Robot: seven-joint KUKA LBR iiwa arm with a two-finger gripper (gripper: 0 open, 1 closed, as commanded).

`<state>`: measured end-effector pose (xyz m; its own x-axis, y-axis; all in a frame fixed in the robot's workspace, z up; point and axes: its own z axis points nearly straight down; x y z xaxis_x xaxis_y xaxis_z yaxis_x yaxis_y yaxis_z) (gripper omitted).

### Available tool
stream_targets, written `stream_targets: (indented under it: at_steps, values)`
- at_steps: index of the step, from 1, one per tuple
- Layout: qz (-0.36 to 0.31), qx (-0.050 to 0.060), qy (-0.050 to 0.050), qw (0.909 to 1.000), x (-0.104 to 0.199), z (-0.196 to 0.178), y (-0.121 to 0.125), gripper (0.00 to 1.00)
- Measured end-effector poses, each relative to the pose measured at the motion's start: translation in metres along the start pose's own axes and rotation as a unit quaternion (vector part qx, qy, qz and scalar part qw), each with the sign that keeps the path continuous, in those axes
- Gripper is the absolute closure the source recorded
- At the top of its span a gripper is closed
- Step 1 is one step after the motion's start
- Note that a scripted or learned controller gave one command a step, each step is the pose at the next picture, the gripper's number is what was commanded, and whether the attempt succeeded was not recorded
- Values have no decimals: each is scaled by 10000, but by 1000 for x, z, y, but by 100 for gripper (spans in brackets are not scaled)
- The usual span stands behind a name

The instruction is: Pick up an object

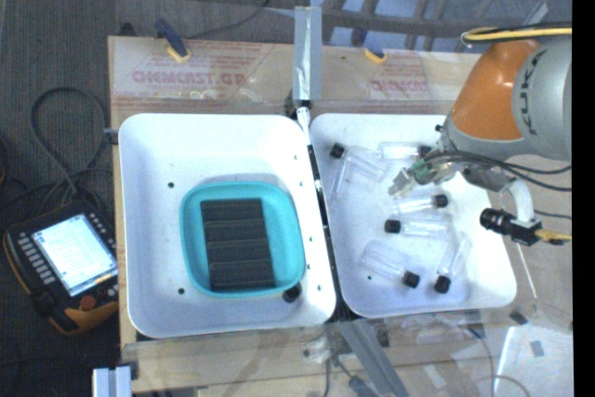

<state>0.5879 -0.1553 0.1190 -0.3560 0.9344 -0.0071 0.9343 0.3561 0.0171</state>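
The right bin holds several clear plastic vials with black caps. One vial lies at the far left of that bin, another vial lies in the middle, and a third vial rests near the front. My gripper hangs low over the bin's back middle, right beside a short vial and above the middle one. Nothing visibly sits between its tips. The grey arm with its orange band comes in from the right.
The left bin carries a teal tray with black ribbed inserts, and a loose black cap lies at its front right corner. A black cable plug juts over the right bin's right side. A handheld pendant lies off the bench at left.
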Motion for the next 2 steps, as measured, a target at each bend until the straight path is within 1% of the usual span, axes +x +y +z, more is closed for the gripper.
stream_targets:
  at_steps: [1,2]
  values:
    - [-1,1,1,10000,0,0,0,0]
    - [-137,40,4,9999,-7,29,-2,0]
